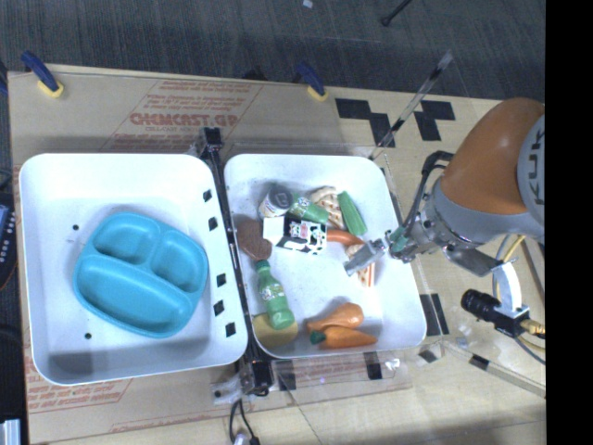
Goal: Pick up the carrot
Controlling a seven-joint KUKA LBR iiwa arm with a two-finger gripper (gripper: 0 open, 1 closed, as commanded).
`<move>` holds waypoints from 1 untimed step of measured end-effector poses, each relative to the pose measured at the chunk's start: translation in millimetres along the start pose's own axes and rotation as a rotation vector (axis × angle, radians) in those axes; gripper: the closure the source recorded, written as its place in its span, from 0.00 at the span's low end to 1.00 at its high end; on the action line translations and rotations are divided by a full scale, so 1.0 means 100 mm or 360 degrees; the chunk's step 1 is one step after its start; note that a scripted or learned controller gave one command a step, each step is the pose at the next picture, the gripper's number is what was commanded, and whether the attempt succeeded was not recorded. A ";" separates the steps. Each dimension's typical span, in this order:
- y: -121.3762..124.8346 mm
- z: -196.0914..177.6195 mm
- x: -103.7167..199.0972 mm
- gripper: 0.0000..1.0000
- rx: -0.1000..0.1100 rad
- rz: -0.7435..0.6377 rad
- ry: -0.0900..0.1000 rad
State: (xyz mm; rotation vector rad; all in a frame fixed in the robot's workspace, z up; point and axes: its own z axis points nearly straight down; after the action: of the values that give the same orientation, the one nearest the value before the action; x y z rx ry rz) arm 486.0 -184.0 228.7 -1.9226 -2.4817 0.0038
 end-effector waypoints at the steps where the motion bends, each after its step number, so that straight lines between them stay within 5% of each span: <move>1: -0.12 1.33 0.02 0.00 0.0013 -0.0318 0.0014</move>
State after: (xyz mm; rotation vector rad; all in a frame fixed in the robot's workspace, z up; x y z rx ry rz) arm 473.5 -184.6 96.2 -1.6595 -2.6507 0.0052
